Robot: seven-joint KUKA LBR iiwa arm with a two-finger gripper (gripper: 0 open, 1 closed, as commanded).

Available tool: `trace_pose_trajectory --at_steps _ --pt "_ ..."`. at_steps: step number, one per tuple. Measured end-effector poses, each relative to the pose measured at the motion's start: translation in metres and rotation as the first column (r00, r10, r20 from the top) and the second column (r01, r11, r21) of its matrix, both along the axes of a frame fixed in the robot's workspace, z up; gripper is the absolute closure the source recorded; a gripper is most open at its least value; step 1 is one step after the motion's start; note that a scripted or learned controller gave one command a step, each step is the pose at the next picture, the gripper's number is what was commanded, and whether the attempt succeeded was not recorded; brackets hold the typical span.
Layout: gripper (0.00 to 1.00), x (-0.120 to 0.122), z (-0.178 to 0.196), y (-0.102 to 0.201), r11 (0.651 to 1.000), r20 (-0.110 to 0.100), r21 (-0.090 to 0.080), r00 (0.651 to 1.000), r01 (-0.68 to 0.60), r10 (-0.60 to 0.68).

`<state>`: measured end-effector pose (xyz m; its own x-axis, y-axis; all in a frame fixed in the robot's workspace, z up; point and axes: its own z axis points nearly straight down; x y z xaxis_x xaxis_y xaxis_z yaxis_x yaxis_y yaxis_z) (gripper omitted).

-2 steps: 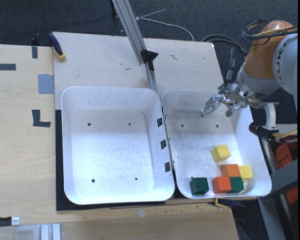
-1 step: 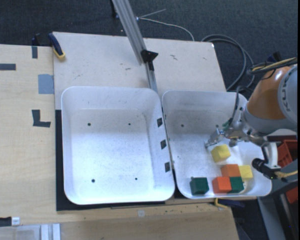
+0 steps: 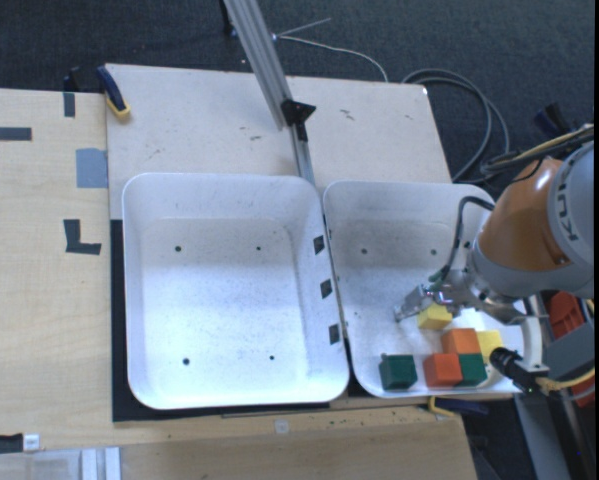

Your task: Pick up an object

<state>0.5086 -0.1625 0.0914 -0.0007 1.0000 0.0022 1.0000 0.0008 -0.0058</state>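
White right bin (image 3: 379,218) with coloured blocks (image 3: 457,356) near its front corner.

Slanted overhead view, seemingly mid-distance.

I'm seeing a handful of small blocks bunched in the near right corner of the right bin (image 3: 379,218): a yellow block (image 3: 434,317) by itself, then an orange block (image 3: 461,340), a red-orange block (image 3: 442,369), a green block (image 3: 472,368) packed together, and a dark green block (image 3: 398,371) slightly apart to their left.
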Motion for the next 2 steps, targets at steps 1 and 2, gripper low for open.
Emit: trace_pose_trajectory --at_steps 1,2 --pt "1.0 0.002 0.01 -0.001 1.0 0.001 0.0 1.0 -0.001 0.001" --pt "1.0 0.079 0.002 0.068 1.0 0.008 -0.002 1.0 -0.002 0.002"
